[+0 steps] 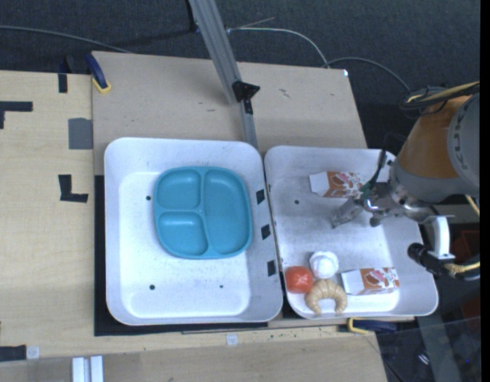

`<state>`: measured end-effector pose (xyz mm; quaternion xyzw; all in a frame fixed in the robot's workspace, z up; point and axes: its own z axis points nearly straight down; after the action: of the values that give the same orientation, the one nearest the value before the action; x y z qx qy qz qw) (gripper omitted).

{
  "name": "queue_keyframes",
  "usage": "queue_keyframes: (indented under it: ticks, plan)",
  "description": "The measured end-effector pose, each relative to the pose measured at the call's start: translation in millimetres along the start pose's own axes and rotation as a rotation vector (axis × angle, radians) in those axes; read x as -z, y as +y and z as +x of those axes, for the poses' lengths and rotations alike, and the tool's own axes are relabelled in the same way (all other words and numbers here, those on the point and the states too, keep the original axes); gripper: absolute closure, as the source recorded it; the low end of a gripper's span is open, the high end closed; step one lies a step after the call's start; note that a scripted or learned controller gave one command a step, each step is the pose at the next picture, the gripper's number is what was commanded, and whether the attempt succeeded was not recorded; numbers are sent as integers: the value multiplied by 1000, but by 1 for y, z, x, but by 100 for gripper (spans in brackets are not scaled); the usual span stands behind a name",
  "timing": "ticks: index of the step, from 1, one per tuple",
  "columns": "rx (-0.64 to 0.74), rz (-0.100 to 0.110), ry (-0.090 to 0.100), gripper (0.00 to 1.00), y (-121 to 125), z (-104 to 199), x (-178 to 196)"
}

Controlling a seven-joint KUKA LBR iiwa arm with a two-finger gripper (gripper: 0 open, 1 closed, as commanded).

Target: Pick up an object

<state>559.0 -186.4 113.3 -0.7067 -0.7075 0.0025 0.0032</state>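
Note:
My gripper [358, 217] hangs low over the middle of the right bin [420, 293], reaching in from the right. It is open, with nothing between its fingers. Just above it lies a small white and brown carton [336, 184]. Below it, near the bin's front, sit a white round object [324, 263], a red tomato [299, 278], a croissant [327, 294] and a second carton [371, 280]. The gripper touches none of them.
The left bin [126, 293] holds a blue divided plate [203, 212]. A grey metal post [221, 46] slants up from between the bins at the back. The arm's orange band [436, 146] is at the right edge.

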Motion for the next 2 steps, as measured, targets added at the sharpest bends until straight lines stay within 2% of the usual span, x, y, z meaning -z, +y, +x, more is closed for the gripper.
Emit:
queue_keyframes:
  ticks: [1, 2]
  plan:
    - [2, -5, 0, 100, 2, 1, 14]
    - [0, -10, -2, 100, -3, 0, 57]
